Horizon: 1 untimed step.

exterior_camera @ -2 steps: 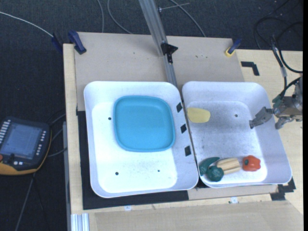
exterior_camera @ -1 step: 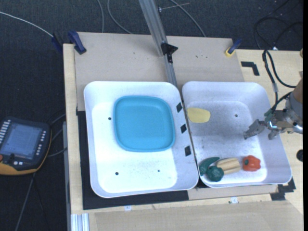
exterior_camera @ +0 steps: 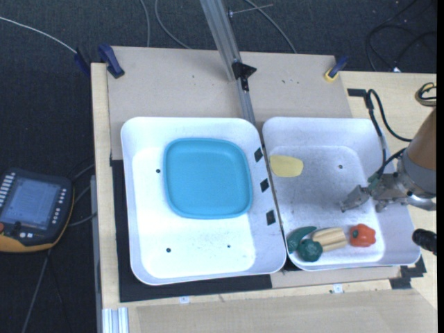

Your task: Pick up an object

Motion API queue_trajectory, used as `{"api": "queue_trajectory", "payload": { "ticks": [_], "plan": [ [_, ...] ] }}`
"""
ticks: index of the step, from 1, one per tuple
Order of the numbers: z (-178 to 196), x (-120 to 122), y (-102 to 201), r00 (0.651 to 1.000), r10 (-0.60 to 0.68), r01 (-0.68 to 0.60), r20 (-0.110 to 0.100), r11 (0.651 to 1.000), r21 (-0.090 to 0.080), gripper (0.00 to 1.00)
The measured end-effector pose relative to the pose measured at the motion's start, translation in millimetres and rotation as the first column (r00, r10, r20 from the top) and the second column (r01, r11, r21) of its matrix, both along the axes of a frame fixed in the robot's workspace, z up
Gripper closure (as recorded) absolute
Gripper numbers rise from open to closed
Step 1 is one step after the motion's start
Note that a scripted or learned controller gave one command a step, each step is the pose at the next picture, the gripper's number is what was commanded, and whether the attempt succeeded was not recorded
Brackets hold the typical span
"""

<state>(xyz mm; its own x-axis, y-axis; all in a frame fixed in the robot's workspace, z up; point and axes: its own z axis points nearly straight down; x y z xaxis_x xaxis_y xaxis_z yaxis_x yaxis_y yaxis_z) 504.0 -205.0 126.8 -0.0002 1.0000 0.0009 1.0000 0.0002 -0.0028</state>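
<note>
The right bin (exterior_camera: 326, 134) holds a flat yellow piece (exterior_camera: 286, 166) near its left wall. Along its front edge lie a dark green item (exterior_camera: 304, 244), a tan cylinder (exterior_camera: 331, 238) and a red pepper-like toy (exterior_camera: 361, 235), close together in a row. My gripper (exterior_camera: 359, 197) hangs over the right part of this bin, just above and behind the red toy, with nothing visibly in it. The arm's grey wrist (exterior_camera: 420, 165) comes in from the right edge.
The left bin (exterior_camera: 139, 186) carries a square blue plate (exterior_camera: 207, 177). A metal pole (exterior_camera: 225, 37) slants down to the gap between the bins. A handheld pendant (exterior_camera: 31, 207) lies on the floor at far left. Cables run along the bench's right side.
</note>
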Motion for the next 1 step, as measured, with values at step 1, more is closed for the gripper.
{"api": "queue_trajectory", "payload": {
  "ticks": [1],
  "plan": [
    [12.2,1.2,-0.3,1.0,0.0,0.0,0.004,1.0,-0.001,1.0]
  ]
}}
